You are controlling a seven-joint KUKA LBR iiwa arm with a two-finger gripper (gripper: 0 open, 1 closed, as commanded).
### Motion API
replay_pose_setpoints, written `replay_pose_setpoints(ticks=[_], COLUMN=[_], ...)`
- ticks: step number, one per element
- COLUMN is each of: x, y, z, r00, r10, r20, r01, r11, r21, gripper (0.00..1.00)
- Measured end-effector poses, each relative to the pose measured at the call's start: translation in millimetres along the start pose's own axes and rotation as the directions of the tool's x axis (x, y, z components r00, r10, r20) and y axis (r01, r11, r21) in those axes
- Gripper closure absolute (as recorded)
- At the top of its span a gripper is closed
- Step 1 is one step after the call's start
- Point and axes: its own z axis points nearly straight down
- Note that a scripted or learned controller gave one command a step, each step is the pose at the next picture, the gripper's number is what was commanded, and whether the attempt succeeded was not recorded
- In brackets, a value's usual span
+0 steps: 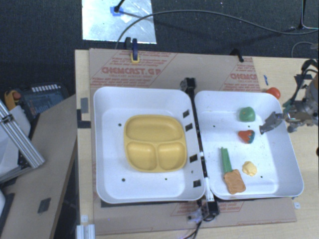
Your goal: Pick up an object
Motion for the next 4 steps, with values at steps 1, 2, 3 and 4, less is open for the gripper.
replay_pose_setpoints(ticks=[1, 2, 3, 4], x=[0.5, 7.9, 4.8, 8.5], y=[2.2, 8.6, 13.8, 13.5], z=[-5.9, 40.8, 101.9, 144.1], r00=[1.000, 1.000, 1.000, 1.000], r10=[-0.003, -0.003, -0.002, -0.001], r20=[0.002, 0.001, 0.001, 0.001], r01=[0.003, 0.003, 0.002, 0.001], r11=[1.000, 1.000, 1.000, 1.000], r21=[-0.011, -0.009, -0.007, -0.007], gripper=[0.00, 0.00, 0.00, 0.00])
